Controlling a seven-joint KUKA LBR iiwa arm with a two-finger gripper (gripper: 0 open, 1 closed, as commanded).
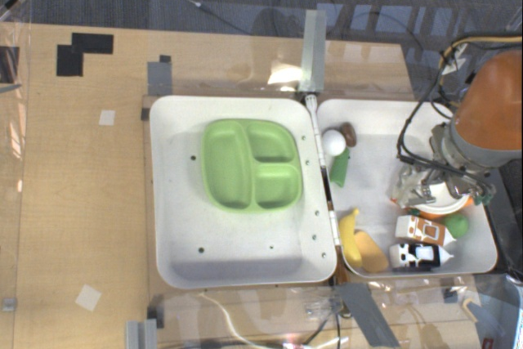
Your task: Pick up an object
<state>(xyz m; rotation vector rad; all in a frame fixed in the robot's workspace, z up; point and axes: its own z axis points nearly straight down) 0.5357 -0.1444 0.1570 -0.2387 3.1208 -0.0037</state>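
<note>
Jaws first: I see the gripper (421, 190) at the right of the frame, low inside the right bin (372, 127), its metal tip pointing down and left; whether it is parted or closed I cannot tell from this slanted view, and I cannot make out anything clamped in it; it hangs just above, perhaps touching, a white and orange piece (445, 204) beneath it. Just below that lies a small orange and white box (425, 231), with a green ball (458, 225) beside it to the right and a black and white toy (419, 256) below; toward the bottom middle of the frame, a yellow banana (351, 233) and a tan lump (372, 256) rest against the bin's lower left corner; a white ball (333, 143), a brown piece (348, 133) and a green block (340, 168) sit near the dividing wall. Further left, the left bin (176, 176) carries a green divided tray (250, 165). Above the gripper, the grey wrist and orange band (490, 106) fill the right edge. I judge this the reach-and-descend step, grasp not yet confirmed; my next move calls for a firm close on one item, then a straight lift clear of its crowded neighbours.
</note>
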